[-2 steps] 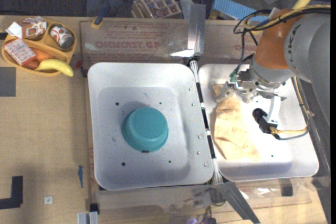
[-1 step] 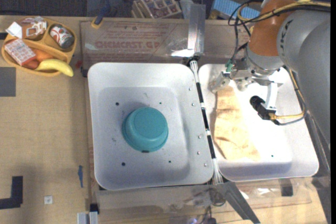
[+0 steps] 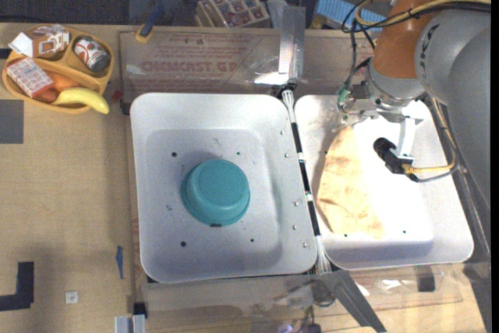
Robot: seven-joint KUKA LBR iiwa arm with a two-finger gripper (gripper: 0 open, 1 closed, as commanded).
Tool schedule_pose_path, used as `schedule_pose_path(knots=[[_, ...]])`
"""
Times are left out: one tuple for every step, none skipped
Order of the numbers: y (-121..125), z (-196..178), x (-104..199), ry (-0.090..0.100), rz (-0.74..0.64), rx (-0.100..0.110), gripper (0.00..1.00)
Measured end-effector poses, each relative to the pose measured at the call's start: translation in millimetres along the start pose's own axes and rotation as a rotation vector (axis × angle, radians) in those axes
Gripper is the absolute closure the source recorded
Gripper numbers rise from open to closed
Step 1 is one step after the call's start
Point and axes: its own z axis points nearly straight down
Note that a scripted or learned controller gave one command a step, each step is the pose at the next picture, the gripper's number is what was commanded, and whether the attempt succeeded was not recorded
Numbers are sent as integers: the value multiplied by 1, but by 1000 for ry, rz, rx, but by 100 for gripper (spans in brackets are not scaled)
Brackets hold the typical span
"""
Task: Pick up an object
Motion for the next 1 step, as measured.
schedule_pose_path(knots=[[2,-87,44,1,-229,5,100]])
